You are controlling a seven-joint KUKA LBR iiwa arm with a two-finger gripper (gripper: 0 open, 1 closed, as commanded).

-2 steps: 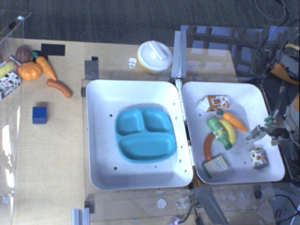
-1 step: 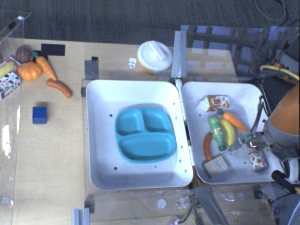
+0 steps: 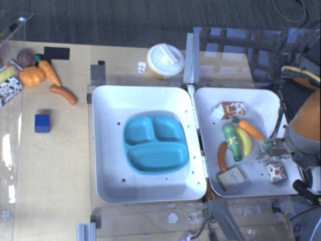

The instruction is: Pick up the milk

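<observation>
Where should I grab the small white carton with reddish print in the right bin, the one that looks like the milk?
Grip the small white carton with reddish print across its flat side walls at mid-body, coming from straight above. It sits apart from the other toys on the white bin floor, so a top approach looks unobstructed. The pincer is already close beside it.

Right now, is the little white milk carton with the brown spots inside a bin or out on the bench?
Inside. The small white milk carton lies in the right white bin, near its right edge, below the gripper.
</observation>
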